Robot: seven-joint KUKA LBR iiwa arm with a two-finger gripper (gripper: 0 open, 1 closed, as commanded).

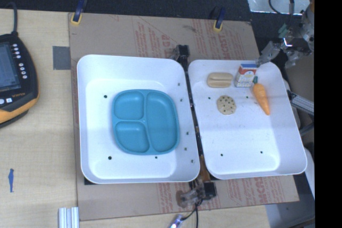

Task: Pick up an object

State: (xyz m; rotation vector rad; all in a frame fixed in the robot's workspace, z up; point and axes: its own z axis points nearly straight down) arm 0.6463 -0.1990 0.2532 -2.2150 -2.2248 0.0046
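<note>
Probably the pincer (288,48), whose opening I cannot tell, should come straight down over the cookie (226,104) lying free in the right bin (251,163), away from the carton (245,76).

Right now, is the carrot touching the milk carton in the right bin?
Cannot tell. In the camera view the carrot's top end sits right against the lower right corner of the milk carton, with no white gap between them, but the slant could hide one.

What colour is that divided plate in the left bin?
Light blue; the divided plate shows plainly in the camera view.
</note>
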